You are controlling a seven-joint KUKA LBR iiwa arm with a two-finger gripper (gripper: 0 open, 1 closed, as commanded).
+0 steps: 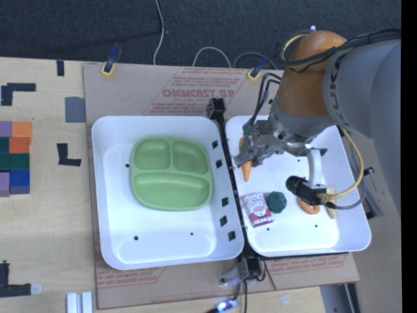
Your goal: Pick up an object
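Two white bins sit side by side on a cardboard sheet [195, 93]. The left bin [111, 240] holds one thing — a green divided plate [172, 173] with three compartments, lying flat near the middle.

The right bin [345, 237] holds the loose objects. A carrot [246, 169] lies near its left wall, point down, right under the gripper [254, 150]. The gripper hangs low over the carrot's upper end; whether it is open, closed or gripping cannot be told, since the wrist hides it from above. Nearer the front edge lie a small pink-and-white packet [257, 208] and, just beside it on the right, a dark green lump [277, 201]. Further right sits an orange piece [309, 206], partly covered by a black fitting and yellow cable on the arm.

Along the left bench edge stands a stack of coloured blocks [15, 156].
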